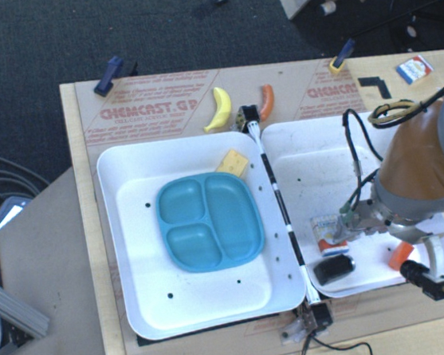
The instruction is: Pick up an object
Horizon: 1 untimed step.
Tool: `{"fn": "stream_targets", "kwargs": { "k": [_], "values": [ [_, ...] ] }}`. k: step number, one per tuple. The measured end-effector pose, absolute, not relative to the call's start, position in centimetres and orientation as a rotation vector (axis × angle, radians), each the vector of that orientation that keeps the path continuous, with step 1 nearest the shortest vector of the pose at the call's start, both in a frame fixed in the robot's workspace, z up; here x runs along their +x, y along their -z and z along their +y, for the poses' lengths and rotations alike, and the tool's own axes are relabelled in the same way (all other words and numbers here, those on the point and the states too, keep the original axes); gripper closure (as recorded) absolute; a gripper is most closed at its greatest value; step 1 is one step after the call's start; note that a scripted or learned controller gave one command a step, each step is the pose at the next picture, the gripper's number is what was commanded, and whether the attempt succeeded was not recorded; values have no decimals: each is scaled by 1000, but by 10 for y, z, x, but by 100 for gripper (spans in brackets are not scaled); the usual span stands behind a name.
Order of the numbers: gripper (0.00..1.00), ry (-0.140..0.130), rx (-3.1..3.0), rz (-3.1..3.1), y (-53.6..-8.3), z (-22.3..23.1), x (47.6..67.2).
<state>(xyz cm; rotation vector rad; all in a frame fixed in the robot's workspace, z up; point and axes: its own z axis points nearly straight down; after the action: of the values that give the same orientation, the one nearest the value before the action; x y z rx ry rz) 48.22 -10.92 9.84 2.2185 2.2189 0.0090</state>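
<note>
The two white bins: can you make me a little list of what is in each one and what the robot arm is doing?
left bin: a blue divided plate in the middle, a small yellow block touching its far edge
right bin: a black object near the front wall, an orange object to its right, a small packet with red on it
behind the bins: a toy banana and an orange carrot-like toy on the bench
arm: reaching over the right bin
gripper: low over the small packet, fingers too hidden to judge
</note>
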Motion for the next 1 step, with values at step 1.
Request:
{"fn": "stream_targets", "kwargs": {
  "k": [1],
  "values": [
    [100, -1, 2220, 2222, -185, -67, 567]
  ]
}}
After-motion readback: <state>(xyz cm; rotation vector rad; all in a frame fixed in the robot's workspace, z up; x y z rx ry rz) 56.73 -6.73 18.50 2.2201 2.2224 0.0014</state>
